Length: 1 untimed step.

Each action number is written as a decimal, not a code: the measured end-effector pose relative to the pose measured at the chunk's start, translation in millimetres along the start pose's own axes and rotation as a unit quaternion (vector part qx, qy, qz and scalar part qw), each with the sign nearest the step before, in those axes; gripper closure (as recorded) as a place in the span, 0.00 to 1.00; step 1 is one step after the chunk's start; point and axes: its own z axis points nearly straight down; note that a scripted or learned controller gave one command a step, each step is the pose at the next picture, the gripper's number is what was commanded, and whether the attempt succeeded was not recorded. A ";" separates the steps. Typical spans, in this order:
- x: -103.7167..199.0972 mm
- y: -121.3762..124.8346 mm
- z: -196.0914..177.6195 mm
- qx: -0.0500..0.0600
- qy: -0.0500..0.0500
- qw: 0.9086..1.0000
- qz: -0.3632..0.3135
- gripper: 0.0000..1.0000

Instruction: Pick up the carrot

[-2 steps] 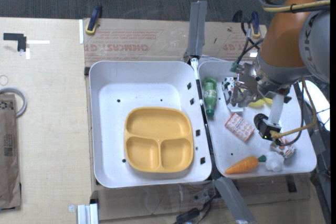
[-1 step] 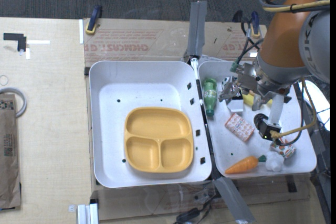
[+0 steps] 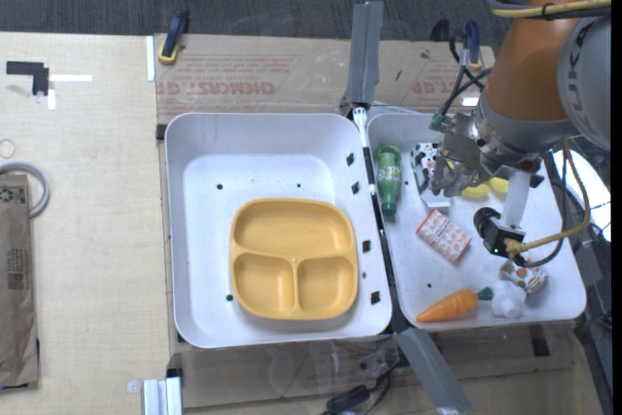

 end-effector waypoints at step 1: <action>-1.3 0.5 -8.0 0.001 -0.001 1.000 0.001 1.00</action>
